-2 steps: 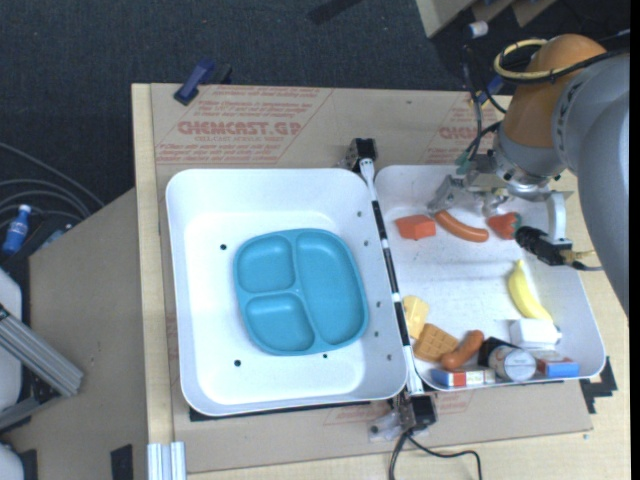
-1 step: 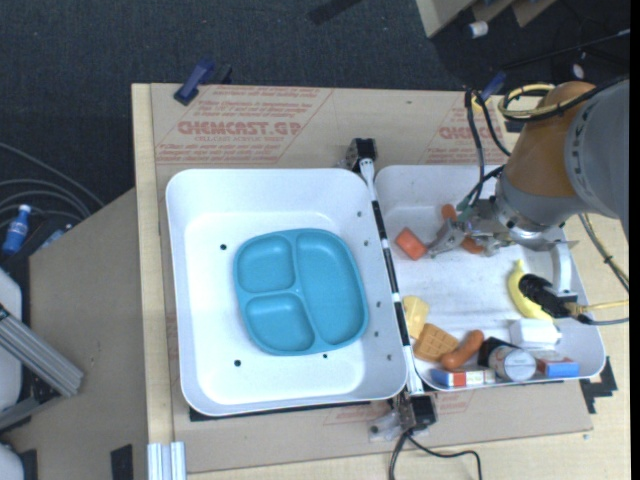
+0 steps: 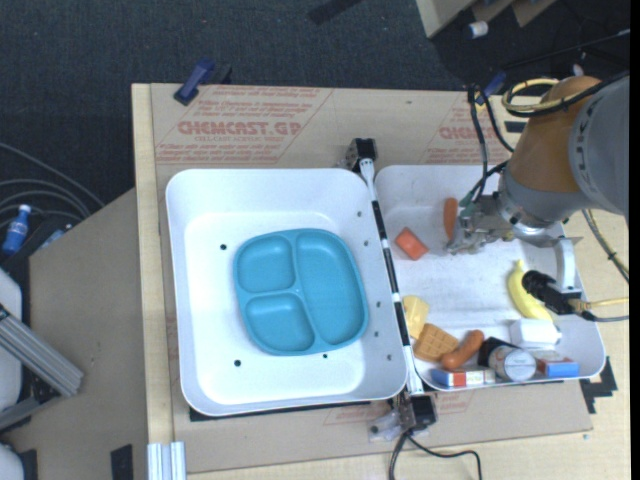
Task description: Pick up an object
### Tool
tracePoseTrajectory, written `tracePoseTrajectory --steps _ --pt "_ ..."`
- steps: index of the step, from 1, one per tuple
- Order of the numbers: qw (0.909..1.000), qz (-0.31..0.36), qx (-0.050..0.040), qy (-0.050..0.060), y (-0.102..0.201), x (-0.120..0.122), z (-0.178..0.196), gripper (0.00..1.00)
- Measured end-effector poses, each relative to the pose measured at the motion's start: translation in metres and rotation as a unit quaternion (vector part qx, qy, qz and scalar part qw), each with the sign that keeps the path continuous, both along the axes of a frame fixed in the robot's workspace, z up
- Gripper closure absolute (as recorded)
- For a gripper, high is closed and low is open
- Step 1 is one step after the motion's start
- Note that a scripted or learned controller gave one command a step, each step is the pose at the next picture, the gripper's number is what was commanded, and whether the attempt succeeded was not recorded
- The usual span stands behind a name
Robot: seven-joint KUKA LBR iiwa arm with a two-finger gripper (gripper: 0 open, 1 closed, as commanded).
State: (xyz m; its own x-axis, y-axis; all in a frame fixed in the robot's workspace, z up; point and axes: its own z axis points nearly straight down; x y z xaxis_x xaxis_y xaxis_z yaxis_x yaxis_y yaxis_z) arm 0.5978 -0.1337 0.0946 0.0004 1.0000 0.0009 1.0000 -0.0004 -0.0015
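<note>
We see our claw (image 3: 466, 236) low in the right bin (image 3: 440, 183), near its upper middle. It sits just right of a small upright red piece (image 3: 451, 215). An orange block (image 3: 410, 243) lies a little further left, apart from the claw. We cannot tell how the claw is set; the wrist hides it from this slanted view.

The task names no single thing, so we judge the red piece or the block to be the likely target, since both lie nearest the claw. Both look like small toy food: light, stiff plastic, probably smooth and a bit slippery. We would take the block across its flat sides, low down, so it cannot squirt out. The red piece is narrow and rounded. We would close across its middle, though it may roll or tip.

A banana (image 3: 522, 295) lies by the right wall, and a waffle (image 3: 434, 341), a sausage (image 3: 462, 351) and other small items crowd the near end. These are well apart from the claw. The left bin (image 3: 200, 208) holds a blue tray (image 3: 300, 290). Both bins rest on the counter (image 3: 250, 118).
</note>
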Motion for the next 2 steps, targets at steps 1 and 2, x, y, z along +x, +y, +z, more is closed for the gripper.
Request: tracePoseTrajectory --steps 1,2 --pt "1.0000 0.000 0.0001 0.000 0.000 0.000 0.000 0.00" --pt "1.0000 0.000 -0.0001 -0.001 0.000 0.000 0.010 1.00"
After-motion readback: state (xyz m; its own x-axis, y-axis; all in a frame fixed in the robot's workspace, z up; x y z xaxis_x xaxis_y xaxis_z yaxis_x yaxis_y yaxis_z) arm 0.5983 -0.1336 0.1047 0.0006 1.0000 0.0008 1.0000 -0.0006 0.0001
